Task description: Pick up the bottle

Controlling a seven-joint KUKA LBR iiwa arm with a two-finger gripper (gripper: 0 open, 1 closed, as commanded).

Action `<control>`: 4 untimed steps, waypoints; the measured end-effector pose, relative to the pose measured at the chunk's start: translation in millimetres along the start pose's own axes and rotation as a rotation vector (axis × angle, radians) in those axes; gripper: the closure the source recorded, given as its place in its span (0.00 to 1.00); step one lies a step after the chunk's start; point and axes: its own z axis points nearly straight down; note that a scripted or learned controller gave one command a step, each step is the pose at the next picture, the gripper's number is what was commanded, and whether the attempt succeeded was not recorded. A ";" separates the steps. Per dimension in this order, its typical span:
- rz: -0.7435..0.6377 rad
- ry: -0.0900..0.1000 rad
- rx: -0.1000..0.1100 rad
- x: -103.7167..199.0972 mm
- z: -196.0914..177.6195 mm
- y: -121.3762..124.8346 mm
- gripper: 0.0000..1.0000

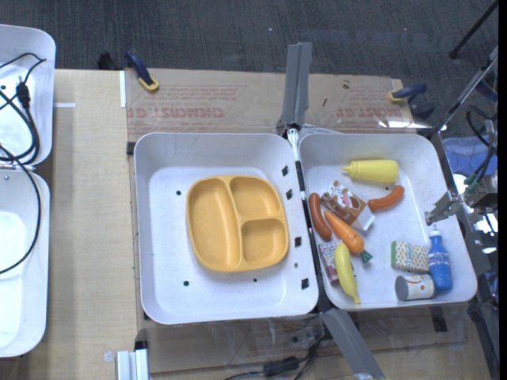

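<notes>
Two bottles lie in the right bin (pixel 434 161). A yellow squeeze bottle (pixel 371 170) rests on its side near the bin's far wall. A small blue bottle (pixel 439 264) with a white cap and a white label lies near the bin's front right corner, its cap pointing away from the front edge. It rests beside a grey can (pixel 414 286) and a patterned green packet (pixel 409 255).
The right bin also holds two sausages (pixel 319 216) (pixel 386 199), a carrot (pixel 344 231), a banana (pixel 345 273) and a brown snack packet (pixel 346 203). A yellow divided plate (pixel 236 222) sits in the left bin (pixel 158 236). A metal clamp (pixel 444 208) overhangs the right rim.
</notes>
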 end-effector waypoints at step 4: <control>0.189 0.013 -0.004 13.3 124.9 -16.4 0.00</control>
